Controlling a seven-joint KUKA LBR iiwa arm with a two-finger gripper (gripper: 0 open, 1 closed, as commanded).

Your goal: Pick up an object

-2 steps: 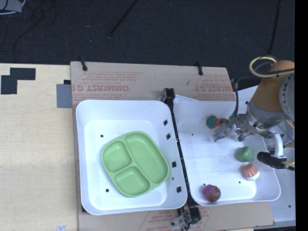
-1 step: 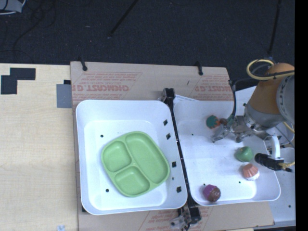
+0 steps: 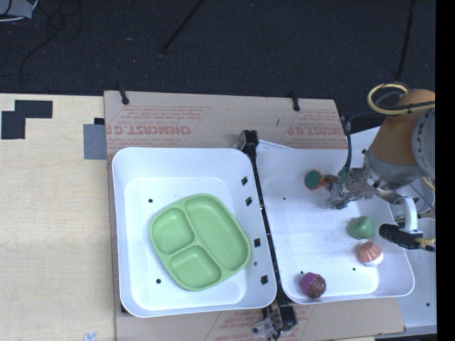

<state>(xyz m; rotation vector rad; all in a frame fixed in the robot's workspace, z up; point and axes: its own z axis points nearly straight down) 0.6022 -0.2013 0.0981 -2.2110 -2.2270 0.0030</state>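
Gripper (image 3: 341,196): low in the right bin (image 3: 398,290); you can't tell from here how the fingers stand or whether they grip anything.
Teal piece (image 3: 313,180): just beside the fingertips, on their far-left side. Nearest candidate. Looks small, light, rounded; you'd expect it to roll, so close across its middle.
Green lump (image 3: 360,227): near, toward the camera from the fingers; likely soft.
Pink-and-white cup (image 3: 369,253): beyond the lump; pinch its sides.
Purple ball (image 3: 312,284): well apart, front wall.
Green tray (image 3: 199,241): left bin, far from the fingers.
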